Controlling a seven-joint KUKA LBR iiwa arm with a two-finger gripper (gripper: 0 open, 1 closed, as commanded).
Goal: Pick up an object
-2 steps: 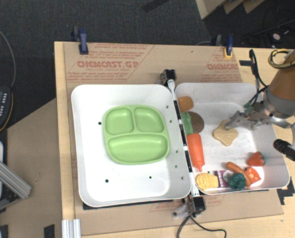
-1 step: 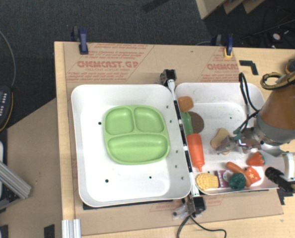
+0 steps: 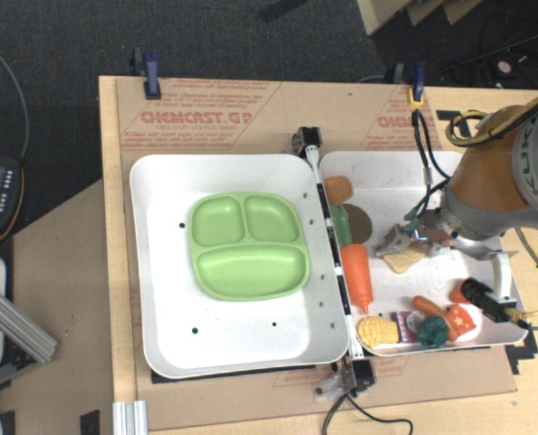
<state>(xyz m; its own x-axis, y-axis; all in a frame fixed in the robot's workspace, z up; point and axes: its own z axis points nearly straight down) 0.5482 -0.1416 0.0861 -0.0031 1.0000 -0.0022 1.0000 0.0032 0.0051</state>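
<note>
We see the gripper (image 3: 403, 242) low in the right bin (image 3: 486, 338) over a tan bread-like piece (image 3: 402, 260) — whether its jaws are apart we cannot tell — and we judge the piece light, stiff, best pinched across its edges.

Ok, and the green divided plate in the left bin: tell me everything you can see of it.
The green plate is a pale green, rounded-rectangle tray that looks like matte plastic. It has three compartments: two smaller ones along the far side and one wide one along the near side, split by raised ridges. All three hold nothing. It lies flat and right side up, slightly rotated, near the middle of the left bin, resting on the bin's floor. Nothing else touches it; the hand is over in the right bin.
</note>
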